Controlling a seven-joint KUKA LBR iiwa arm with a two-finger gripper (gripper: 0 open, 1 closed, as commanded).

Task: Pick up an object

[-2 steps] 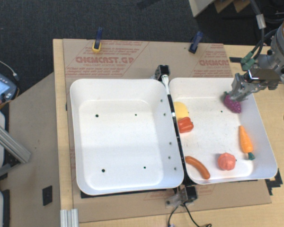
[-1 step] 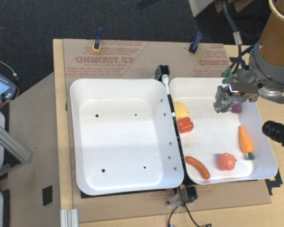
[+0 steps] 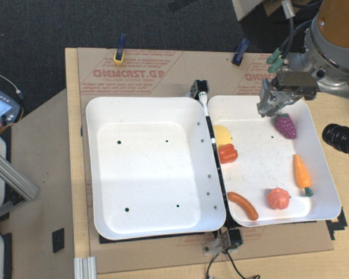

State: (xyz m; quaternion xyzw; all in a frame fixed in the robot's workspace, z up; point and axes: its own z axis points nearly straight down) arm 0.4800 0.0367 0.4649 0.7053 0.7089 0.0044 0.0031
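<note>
Tool (image 3: 271, 108) hangs over the far part of the right bin (image 3: 323, 156), fingers pointing down; can't tell if they're spread or pressed together, nothing visibly pinched. Grey arm with orange section comes in from the right.

Right bin holds six toy foods: purple grapes (image 3: 285, 126) just beside the tool, on its right and a bit nearer the camera, contact unclear; orange carrot (image 3: 302, 172) along the right side; pink round fruit (image 3: 278, 198) near the front; sausage (image 3: 242, 205) at the front left; yellow piece (image 3: 222, 135) and red piece (image 3: 227, 154) touching each other against the left wall.

Left bin (image 3: 99, 156) is white, with four small dark dots on its floor.

Both bins sit side by side on a brown cardboard sheet (image 3: 163, 68) with red print, on the desk (image 3: 46, 156). Yellow-and-blue clamp (image 3: 120, 52) and blue clamp (image 3: 241, 50) grip the sheet's far edge. Black clip (image 3: 198, 88) sits at the far end of the seam between the bins. Dark carpet (image 3: 75, 10) lies beyond.
</note>
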